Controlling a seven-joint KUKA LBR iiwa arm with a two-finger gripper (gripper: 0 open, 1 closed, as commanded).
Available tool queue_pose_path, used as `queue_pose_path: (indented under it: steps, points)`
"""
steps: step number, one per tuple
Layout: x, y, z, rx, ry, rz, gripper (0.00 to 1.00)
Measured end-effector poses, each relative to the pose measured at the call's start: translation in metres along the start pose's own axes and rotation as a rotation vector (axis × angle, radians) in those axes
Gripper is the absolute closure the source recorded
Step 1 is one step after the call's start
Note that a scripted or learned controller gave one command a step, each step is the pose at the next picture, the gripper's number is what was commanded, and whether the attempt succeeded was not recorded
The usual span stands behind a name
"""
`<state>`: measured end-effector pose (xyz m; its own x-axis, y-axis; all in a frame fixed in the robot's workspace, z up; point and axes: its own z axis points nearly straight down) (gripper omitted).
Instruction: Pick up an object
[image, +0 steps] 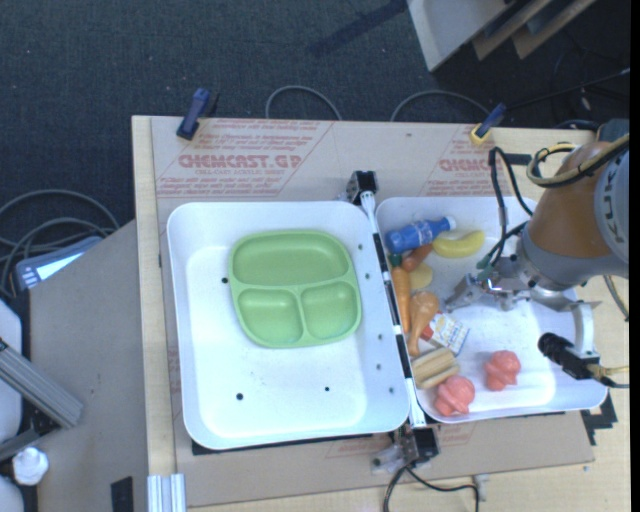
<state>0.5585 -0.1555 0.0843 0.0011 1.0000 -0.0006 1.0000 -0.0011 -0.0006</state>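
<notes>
The right bin (531, 403) holds a blue bottle (414, 236), a yellow banana (459, 243), an orange carrot (402, 291), a small printed packet (451, 334), a tan roll (433, 366) and two red-pink fruits (455, 394) (503, 368). My gripper (472, 289) hangs low over the middle of this bin, just right of the carrot and above the packet. Nothing shows in its grasp. The grey arm with its orange band (565, 215) comes in from the right and covers the bin's far right part.
The left bin (200, 400) carries a green divided plate (295, 285) in its upper half. A black clamp (362, 184) sits at the top of the seam between the bins. Blue clips (194, 113) hold the cardboard at the bench's back edge.
</notes>
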Motion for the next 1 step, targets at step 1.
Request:
queue_pose_path:
  steps: [1]
  points:
    - [-0.036, -0.0801, 0.0002, 0.001, 0.001, 0.001, 0.0]
